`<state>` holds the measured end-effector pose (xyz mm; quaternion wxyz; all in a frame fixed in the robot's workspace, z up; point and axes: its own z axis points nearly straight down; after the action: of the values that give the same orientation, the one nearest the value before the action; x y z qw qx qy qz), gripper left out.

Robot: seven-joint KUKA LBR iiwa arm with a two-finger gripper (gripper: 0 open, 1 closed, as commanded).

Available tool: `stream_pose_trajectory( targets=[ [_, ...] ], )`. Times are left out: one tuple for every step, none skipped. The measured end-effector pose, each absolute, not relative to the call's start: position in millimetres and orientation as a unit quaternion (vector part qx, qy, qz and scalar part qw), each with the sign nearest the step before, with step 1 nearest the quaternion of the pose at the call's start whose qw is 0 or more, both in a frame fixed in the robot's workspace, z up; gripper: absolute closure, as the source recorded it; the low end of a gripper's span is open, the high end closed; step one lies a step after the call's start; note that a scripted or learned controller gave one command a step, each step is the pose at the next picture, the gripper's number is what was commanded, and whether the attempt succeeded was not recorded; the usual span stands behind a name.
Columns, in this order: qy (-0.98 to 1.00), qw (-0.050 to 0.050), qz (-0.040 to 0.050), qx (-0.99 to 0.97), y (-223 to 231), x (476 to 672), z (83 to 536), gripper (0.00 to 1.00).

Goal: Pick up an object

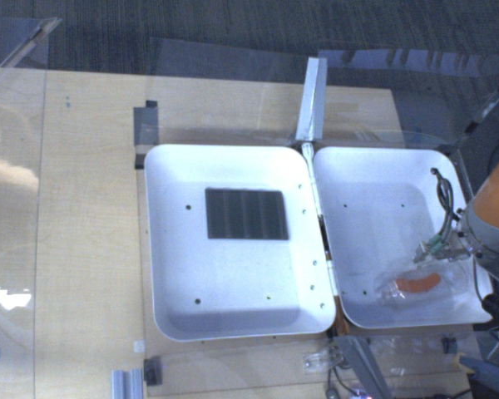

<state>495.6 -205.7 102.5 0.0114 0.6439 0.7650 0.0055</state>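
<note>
Right bin (374,181) holds an orange object (418,283) in clear wrap, near its front right corner.
Claw (439,250) hangs just above it; its spread cannot be told. Left bin (170,223) holds a dark ribbed rectangular pad (246,214).

The arm (497,210) is seen at the right edge, its orange band above the wrist. The gripper (439,249) is lowered to the left, at the near right.
</note>
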Motion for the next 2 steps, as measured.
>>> stream_pose_trajectory(
  targets=[
    [0.765,0.011,0.0055,0.644,-206,495.5,102,0.0],
    [0.773,0.008,0.0029,0.634,-200,491.7,90,0.0]
  ],
)
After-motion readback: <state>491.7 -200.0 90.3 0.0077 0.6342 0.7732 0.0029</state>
